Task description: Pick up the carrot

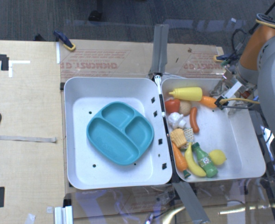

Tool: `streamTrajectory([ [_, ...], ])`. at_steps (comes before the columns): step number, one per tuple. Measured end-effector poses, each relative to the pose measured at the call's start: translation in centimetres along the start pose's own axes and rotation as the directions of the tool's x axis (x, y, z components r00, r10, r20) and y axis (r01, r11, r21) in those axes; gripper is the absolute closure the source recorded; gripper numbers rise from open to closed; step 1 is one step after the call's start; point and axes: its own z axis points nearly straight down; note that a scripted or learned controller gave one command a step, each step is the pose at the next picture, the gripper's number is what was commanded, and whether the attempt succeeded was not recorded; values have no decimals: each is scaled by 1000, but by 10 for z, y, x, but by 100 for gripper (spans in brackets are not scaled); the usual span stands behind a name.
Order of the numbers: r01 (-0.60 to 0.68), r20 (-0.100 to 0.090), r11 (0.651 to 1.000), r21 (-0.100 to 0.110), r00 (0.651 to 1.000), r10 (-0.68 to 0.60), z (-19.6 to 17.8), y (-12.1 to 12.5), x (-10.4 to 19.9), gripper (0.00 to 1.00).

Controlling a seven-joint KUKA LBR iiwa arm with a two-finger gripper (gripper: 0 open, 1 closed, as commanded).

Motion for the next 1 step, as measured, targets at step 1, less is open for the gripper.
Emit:
streamTrajectory([
  [1, -121, -2, 993, -8, 993, 121, 2, -75, -20, 0],
])
